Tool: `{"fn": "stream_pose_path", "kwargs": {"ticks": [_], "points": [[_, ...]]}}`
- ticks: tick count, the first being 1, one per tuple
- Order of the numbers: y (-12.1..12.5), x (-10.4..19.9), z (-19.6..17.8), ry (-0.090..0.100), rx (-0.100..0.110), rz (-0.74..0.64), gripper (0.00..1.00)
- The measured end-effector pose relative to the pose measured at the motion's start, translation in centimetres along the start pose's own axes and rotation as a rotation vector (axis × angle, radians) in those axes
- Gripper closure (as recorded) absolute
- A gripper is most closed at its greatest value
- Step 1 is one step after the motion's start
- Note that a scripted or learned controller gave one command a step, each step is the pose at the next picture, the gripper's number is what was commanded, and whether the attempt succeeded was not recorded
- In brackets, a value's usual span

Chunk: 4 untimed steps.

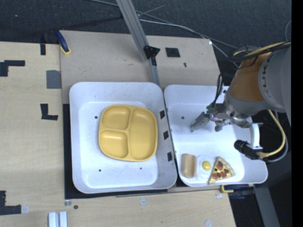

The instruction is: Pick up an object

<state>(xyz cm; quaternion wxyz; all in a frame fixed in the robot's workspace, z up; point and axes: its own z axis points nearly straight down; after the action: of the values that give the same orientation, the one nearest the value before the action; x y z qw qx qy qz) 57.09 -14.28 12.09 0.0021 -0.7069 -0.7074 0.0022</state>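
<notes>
Camera view: gripper point(204, 122) over right bin point(189, 98)

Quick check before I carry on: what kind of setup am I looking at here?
Likely a robot pick-and-place test bench, not a real kitchen: two shallow white bins on a taped plywood top, toy food such as a pizza slice and a yellow divided plate, and the arm's hand over the right bin.

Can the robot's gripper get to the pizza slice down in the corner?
Probably yes. The gripper hangs over the same right bin, and nothing lies on the pizza slice, though the bin wall and fried egg sit close.
</notes>
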Motion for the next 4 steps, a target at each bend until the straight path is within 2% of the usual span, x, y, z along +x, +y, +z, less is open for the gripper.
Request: {"fn": "stream_pose_path", "kwargs": {"ticks": [1, 2, 3, 4], "points": [[0.1, 0.0, 3.6, -0.002, -0.007, 0.0, 0.0], [0.2, 0.0, 2.3, -0.003, -0.012, -0.001, 1.0], [0.4, 0.4, -1.9, 0.0, -0.007, -0.001, 1.0], [-0.1, 0.0, -8.0, -0.001, -0.01, 0.0, 1.0]]}}
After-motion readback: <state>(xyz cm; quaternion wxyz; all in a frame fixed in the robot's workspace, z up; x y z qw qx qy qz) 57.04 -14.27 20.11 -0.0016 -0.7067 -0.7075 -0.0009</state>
